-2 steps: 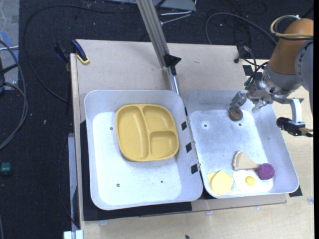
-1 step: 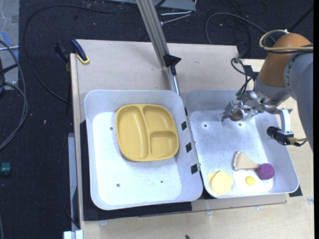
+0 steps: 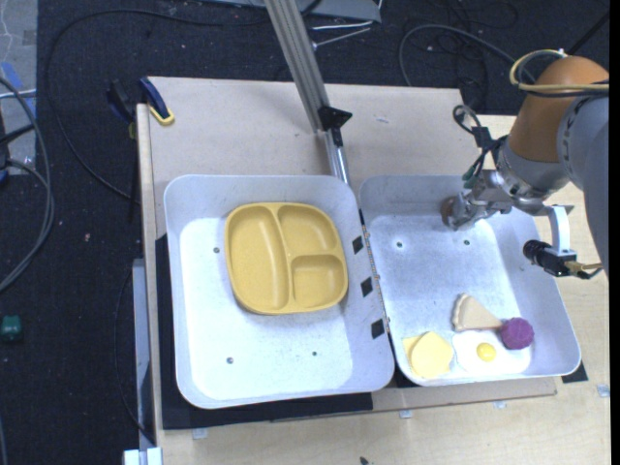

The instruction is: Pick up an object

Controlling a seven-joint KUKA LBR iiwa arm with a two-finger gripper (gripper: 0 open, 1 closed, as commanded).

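Four small toy foods lie bunched in the near corner of the right bin [image 3: 426,260], and any of them would serve the task: a yellow round piece [image 3: 430,354], a fried egg [image 3: 483,353], a tan wedge [image 3: 475,313] and a purple piece [image 3: 516,333]. The wedge touches the egg, the purple piece sits against both, and the yellow round lies just beside the egg on its left. The hand [image 3: 458,211] hangs over the far end of that same bin, near its back wall, with the grey arm and its orange band [image 3: 542,124] reaching in from the right. Whether its fingers are apart or together cannot be made out; nothing is seen between them. The relation that matters is plain: the cluster lies toward the camera from the hand, down the length of the bin and slightly right, well apart from it, with bare white floor between. The wedge is the nearest piece, its long axis running roughly left to right. The left bin [image 3: 194,260] holds a yellow divided plate [image 3: 287,258] on the surface [image 3: 242,129] and plays no part yet.
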